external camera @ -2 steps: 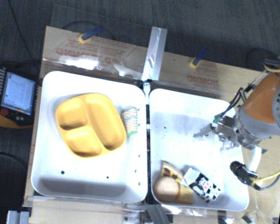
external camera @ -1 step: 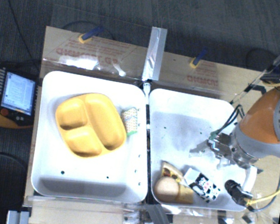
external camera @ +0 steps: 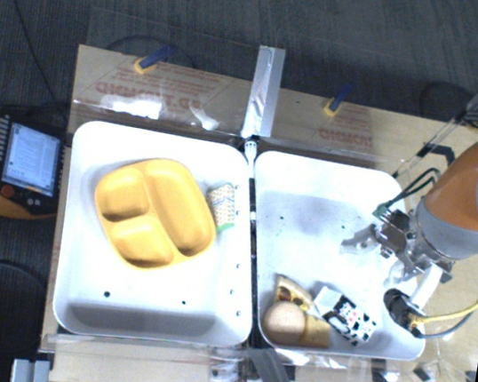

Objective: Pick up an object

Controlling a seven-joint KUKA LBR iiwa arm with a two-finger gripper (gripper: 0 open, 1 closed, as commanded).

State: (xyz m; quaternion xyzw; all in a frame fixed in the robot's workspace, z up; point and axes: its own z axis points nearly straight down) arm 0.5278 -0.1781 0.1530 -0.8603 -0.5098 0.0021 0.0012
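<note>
**Robot arm over the right bin, objects in both bins**

Two shallow white bins sit side by side on a worktop (external camera: 384, 128), seen from above. The left bin (external camera: 70, 294) holds a yellow divided tray (external camera: 155, 211), with a small speckled object (external camera: 222, 201) touching the tray's right edge, close to the wall between the bins. In the right bin (external camera: 310, 197), three things cluster at the near edge: a tan rounded object (external camera: 288, 321), a yellow-brown piece (external camera: 295, 292) just behind it, and a black-and-white patterned item (external camera: 352, 319) to their right. The grey arm with its orange band (external camera: 460, 189) enters from the right. Its gripper (external camera: 384, 240) hangs over the right bin's right-hand side, apart from that cluster. Whether the jaws are open or closed cannot be told. A handheld control pendant (external camera: 18, 164) lies on the floor to the left.
</note>
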